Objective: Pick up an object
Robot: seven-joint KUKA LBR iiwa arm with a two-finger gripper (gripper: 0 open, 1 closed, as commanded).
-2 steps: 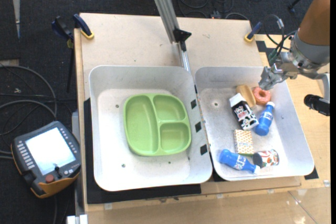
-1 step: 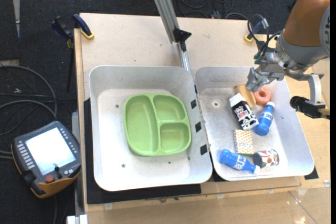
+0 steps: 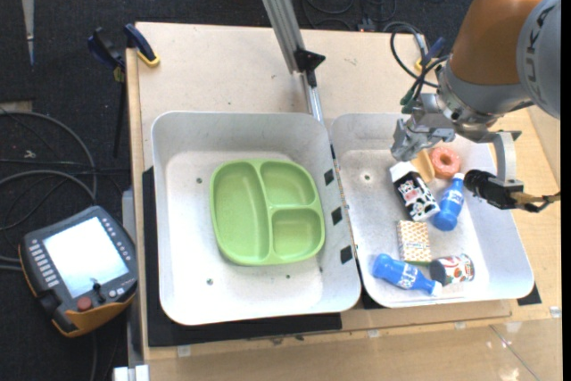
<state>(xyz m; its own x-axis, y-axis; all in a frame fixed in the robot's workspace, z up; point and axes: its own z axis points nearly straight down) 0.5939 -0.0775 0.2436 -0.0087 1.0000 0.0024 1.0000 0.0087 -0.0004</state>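
My gripper (image 3: pixel 410 144) hangs over the far part of the right bin (image 3: pixel 375 158), close above the top end of a black-and-white carton (image 3: pixel 415 194). A pink ring (image 3: pixel 444 161) lies just to its right. A blue bottle (image 3: pixel 450 203) leans beside the carton. Nearer the front lie a tan checked packet (image 3: pixel 414 238), a second blue bottle (image 3: pixel 401 272) and a red-and-white can (image 3: pixel 452 269). I see nothing held in the gripper.
A green three-compartment plate (image 3: pixel 268 211) lies in the left bin (image 3: pixel 178 183). A slanted metal pole (image 3: pixel 284 13) rises at the back between the bins. A teach pendant (image 3: pixel 78 268) rests left of the bench. Cables hang off the arm at the right.
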